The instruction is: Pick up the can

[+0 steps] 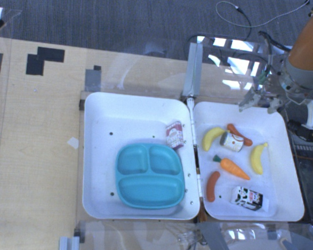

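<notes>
- Camera view cuts the arm (311,47) off at the right edge; its orange band and grey wrist show.
- Gripper (260,102) hangs over the right bin's (289,211) far rim, fingers spread apart, nothing between them.
- Can (233,141) lies on its side in the right bin, long axis roughly left-right; its label is too small to read.
- It sits between two bananas, touching a sausage (240,134), with a carrot (233,167) just beside it.

The arm (311,47) is cut off by the right edge; the end effector's (260,104) state is unclear.
</notes>
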Tool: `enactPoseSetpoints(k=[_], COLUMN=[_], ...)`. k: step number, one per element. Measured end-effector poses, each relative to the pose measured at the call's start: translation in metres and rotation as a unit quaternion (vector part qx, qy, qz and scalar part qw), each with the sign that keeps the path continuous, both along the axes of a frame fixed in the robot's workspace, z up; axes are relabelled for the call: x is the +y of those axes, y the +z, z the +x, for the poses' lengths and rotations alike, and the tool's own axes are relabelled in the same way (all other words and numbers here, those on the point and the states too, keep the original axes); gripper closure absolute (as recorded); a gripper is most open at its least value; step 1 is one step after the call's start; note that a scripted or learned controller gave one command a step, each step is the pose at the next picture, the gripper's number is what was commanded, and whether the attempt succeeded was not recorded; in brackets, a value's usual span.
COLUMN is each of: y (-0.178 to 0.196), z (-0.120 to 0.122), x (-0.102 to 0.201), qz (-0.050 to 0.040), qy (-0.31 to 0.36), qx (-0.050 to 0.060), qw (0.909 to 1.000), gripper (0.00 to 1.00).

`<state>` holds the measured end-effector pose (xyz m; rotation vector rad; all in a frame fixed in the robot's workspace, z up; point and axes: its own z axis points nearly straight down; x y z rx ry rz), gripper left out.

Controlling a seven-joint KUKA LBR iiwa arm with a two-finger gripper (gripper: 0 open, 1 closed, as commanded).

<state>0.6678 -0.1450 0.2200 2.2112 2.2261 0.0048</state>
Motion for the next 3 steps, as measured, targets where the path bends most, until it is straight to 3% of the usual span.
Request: enactPoseSetpoints(k=[1, 2, 3], y=[-0.091, -0.079, -0.114], z=[-0.038, -0.040, -0.013], x=[0.056, 0.023, 0.057], qz=[0.0006, -0.0003, -0.0017], qy=[-0.046, 0.012, 0.071], qx=[0.001, -0.001, -0.017], qw=[0.9989, 0.9999, 0.9974], gripper=[0.00, 0.00, 0.00])
